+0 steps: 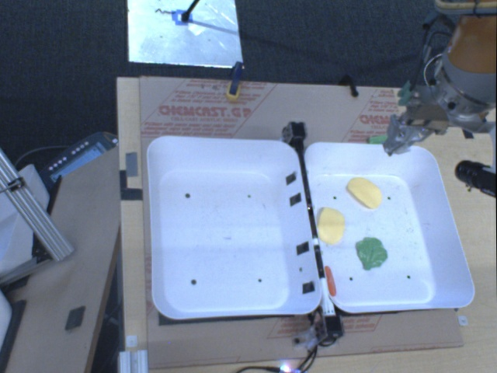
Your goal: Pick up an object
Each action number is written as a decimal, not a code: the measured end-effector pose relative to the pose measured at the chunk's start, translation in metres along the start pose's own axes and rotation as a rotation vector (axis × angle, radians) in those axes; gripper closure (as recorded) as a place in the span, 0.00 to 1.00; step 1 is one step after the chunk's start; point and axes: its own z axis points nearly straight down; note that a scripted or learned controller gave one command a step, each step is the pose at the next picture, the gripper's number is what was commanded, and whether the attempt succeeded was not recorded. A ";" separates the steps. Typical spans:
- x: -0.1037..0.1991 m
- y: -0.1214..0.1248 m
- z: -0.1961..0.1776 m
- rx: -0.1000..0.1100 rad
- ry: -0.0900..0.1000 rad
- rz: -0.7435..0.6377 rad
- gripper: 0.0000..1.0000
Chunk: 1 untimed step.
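The right bin [443, 231] holds three objects. A yellow oval piece [364, 192] lies toward its back. A second yellow piece [331, 225] rests near the bin's left wall. A green crumpled object [371, 252] sits in front of them. My gripper [394, 144] hangs over the back rim of the right bin, above and to the right of the yellow oval piece, with nothing visible between its fingers.
The left bin [225, 224] stands beside the right one, with a black hinged divider [304, 208] between them. A small orange-red thing [331, 281] lies along the divider near the front. A shiny metal plate [184, 20] lies behind the bench.
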 end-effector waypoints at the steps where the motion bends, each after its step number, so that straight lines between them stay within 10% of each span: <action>1: 0.069 -0.009 -0.058 -0.025 -0.003 -0.002 1.00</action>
